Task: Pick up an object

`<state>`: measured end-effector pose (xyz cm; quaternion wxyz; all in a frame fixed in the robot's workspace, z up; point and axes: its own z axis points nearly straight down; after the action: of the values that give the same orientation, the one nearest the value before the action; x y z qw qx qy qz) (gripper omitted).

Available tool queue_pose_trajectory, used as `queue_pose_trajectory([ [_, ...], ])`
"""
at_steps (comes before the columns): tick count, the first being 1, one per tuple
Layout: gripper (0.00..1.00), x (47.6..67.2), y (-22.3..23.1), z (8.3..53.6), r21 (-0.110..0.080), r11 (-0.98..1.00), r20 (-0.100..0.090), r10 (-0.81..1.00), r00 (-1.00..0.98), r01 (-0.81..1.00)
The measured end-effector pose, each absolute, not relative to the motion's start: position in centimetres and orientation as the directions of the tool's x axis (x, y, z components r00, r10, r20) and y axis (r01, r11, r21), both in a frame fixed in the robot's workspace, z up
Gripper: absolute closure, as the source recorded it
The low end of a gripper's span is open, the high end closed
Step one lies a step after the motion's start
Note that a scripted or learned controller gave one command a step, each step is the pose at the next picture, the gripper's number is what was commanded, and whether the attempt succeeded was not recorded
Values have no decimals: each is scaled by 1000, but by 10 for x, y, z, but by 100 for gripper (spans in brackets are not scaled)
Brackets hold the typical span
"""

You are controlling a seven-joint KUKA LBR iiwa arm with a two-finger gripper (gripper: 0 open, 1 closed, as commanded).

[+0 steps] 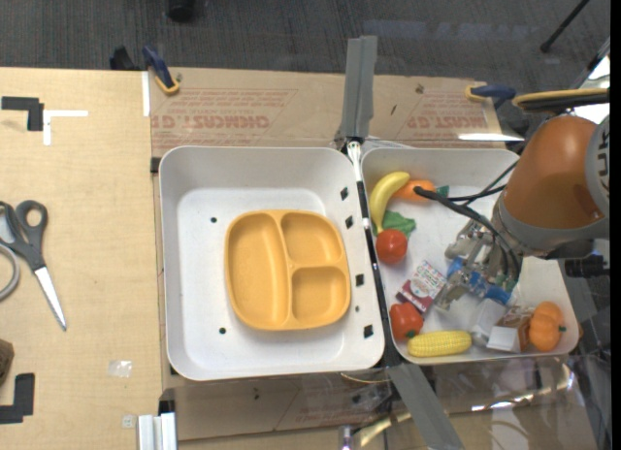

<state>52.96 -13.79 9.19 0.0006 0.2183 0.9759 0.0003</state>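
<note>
My tool (466, 273) hangs low in the right bin (563, 341), over a red-and-white packet (422, 283); whether it is open I cannot tell. The divided plate (287, 269) sits in the left bin (184, 244).

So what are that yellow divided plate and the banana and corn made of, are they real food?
The divided plate looks like matte moulded plastic: one even yellow-orange colour, soft rounded ridges. The banana and corn seem to be plastic toy food, judging by their smooth, evenly coloured surfaces, though the view is too coarse to be sure. The bins look like glossy white plastic.
</note>
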Motion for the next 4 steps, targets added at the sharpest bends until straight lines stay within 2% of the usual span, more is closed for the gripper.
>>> queue_pose_trajectory([
  [1, 0, 636, -99, 89, -11, 864, 18, 504, -864, 504],
  [2, 0, 571, -131, 92, 0, 775, -1, 632, -775, 632],
  [3, 100, 572, -131, 101, 0, 777, -3, 630, -777, 630],
  [4, 100, 510, -96, 92, 0, 873, 1, 488, -873, 488],
])
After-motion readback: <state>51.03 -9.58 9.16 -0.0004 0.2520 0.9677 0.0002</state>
